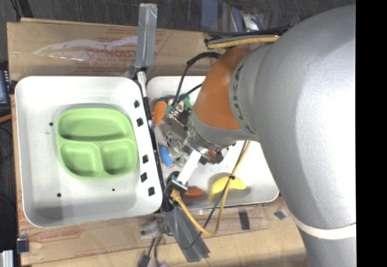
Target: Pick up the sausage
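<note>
The sausage (194,193), a short red-brown piece, lies at the near edge of the right bin (266,190), just left of a yellow banana (227,186). The arm reaches over this bin and its wrist hides most of the floor. My gripper (173,139) hangs low over the bin's left side, up-view from the sausage and apart from it. Nothing can be seen held in it.
An orange carrot-like piece (159,110), a green item (184,102) and a small blue item (164,156) sit along the right bin's left wall. The left bin (36,139) holds a green divided plate (97,141). A yellow cable loops past the front edge.
</note>
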Robot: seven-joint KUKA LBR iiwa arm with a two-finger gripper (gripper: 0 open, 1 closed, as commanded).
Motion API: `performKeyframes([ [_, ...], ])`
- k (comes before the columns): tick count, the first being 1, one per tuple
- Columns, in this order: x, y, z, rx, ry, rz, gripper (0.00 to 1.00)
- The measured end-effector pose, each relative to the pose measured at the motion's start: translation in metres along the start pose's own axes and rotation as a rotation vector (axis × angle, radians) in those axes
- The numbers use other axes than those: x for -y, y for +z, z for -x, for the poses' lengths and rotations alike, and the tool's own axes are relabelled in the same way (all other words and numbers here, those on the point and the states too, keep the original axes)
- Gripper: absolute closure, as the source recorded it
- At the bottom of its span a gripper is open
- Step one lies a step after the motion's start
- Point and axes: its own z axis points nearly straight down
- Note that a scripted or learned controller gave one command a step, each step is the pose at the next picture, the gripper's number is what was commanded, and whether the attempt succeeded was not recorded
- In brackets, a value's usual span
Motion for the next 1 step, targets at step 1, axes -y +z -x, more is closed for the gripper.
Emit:
performKeyframes([
  [1, -0.0036, 0.0015, 0.015, -0.004, 0.423, 0.002, 1.0],
])
